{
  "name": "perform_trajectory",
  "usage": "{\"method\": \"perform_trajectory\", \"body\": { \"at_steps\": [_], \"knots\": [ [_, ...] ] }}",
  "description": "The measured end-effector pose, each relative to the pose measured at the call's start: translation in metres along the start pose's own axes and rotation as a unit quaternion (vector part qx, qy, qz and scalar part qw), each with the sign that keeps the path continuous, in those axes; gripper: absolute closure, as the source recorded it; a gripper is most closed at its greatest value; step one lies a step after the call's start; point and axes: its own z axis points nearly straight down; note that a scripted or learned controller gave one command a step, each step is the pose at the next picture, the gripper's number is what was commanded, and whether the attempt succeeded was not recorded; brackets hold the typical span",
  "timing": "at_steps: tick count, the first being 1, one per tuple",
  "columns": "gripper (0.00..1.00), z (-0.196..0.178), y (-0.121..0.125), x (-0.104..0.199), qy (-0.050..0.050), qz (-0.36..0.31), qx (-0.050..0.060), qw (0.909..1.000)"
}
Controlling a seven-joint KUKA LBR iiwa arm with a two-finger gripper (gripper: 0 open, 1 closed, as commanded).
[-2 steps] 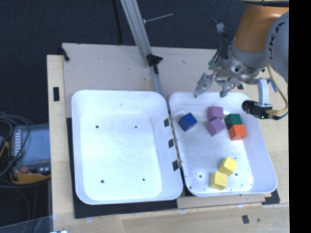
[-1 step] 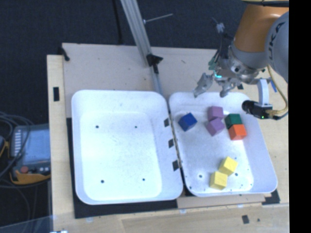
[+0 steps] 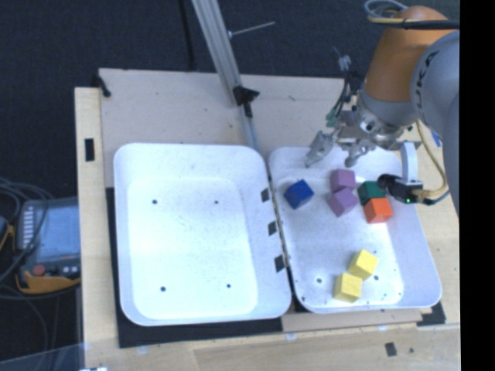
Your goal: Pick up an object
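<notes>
My gripper (image 3: 335, 153) hangs open over the far edge of the right bin (image 3: 402, 284), its two fingers spread with nothing between them. Just below it lie two purple blocks, one (image 3: 343, 179) nearer the fingers and one (image 3: 342, 201) below that. A blue block (image 3: 298, 193) sits to their left. To the right are a green block (image 3: 370, 190) and an orange block (image 3: 377, 209) touching each other. Two yellow blocks (image 3: 363, 263) (image 3: 348, 286) rest near the bin's front.
The left bin (image 3: 131, 207) stands beside the right one, their rims meeting at mid-bench. A slanted metal rail (image 3: 220, 45) rises from behind the bins. A black cable connector (image 3: 398, 185) hangs by the arm, near the green block.
</notes>
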Motion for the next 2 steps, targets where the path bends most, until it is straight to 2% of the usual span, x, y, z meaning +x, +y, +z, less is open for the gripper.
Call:
{"method": "perform_trajectory", "body": {
  "at_steps": [1, 2],
  "knots": [
    [0.00, 0.048, 0.008, 0.003, 0.000, -0.002, 0.000, 1.0000],
    [0.00, 0.109, 0.006, 0.008, 0.001, -0.002, 0.001, 1.0000]
  ]
}}
